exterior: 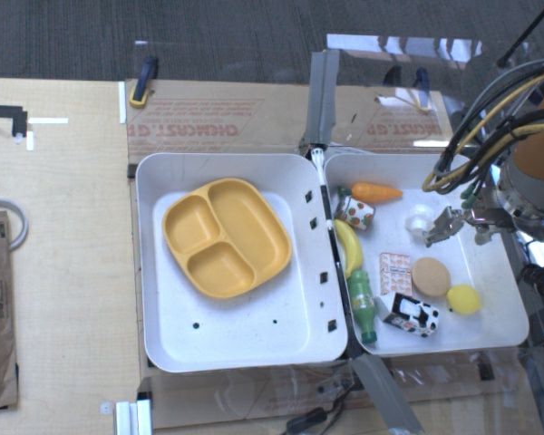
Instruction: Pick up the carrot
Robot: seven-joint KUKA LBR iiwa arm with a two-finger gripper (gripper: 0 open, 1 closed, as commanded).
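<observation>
The orange carrot (376,192) lies on its side at the back of the right bin (490,333), close to the divider between the bins. My gripper (440,229) hangs over the right bin's middle, right of the carrot, a little nearer the front and apart from it. It sits just beside a small white object (419,217). Nothing shows in its grasp.
The right bin also holds a patterned cup (355,213), a banana (349,246), a green bottle (363,302), a small packet (394,272), a tan round bun (431,277), a lemon (463,299) and a black-and-white item (410,315). A yellow divided plate (225,236) lies in the left bin (163,333).
</observation>
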